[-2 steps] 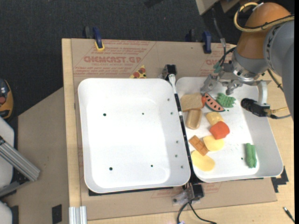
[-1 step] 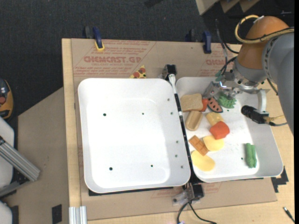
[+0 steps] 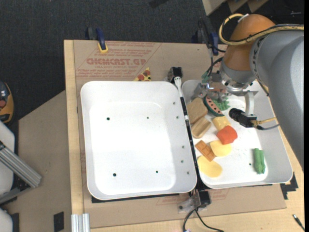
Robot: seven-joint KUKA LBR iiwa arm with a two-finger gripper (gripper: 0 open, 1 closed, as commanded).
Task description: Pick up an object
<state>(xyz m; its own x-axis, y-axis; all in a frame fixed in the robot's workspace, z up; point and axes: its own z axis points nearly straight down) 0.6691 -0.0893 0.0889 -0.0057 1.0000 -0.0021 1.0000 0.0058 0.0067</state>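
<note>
Jaws low over watermelon slice, arm bent down steeply.

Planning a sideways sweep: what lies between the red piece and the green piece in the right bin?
In the camera view, bare white bin floor separates the red piece from the green piece; nothing sits between them.

Bright, even light falls from overhead. The left bin is nearly washed out white, with soft glare on its floor. Shadows are faint and short. The dark floor looks grainy, and the picture is slightly soft throughout.
</note>
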